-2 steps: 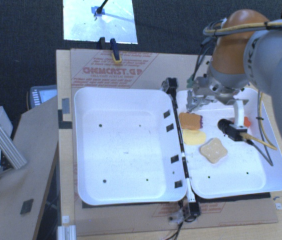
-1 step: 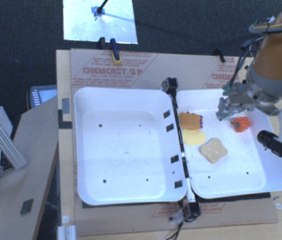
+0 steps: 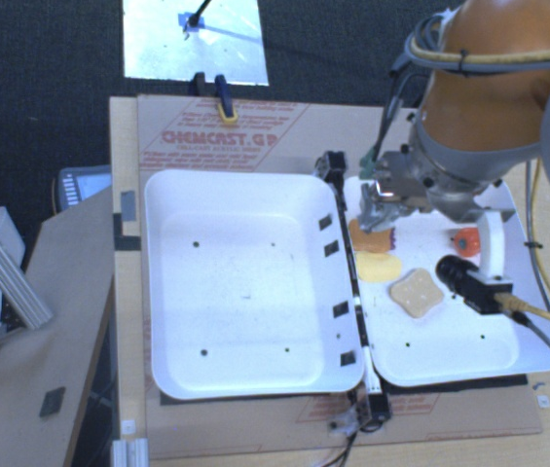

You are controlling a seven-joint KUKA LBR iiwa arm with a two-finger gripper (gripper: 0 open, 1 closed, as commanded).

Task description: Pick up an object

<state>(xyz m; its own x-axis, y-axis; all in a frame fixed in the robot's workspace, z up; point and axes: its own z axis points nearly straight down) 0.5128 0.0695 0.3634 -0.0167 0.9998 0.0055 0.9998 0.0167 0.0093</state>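
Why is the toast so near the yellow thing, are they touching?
Apart. The camera view shows a thin strip of white bin floor between the toast and the yellow thing, though they lie close.

A brown cardboard sheet with red lettering (image 3: 221,136) lies on the tabletop under the bins. A yellow-and-black clamp (image 3: 224,100) grips its far edge. Behind it lies a shiny square metal plate (image 3: 195,27).

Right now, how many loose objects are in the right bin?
4 visible. An orange-brown piece under the gripper, a flat yellow piece below it, a tan toast-shaped piece mid-bin, a small orange-red object by the arm. The arm may hide more.
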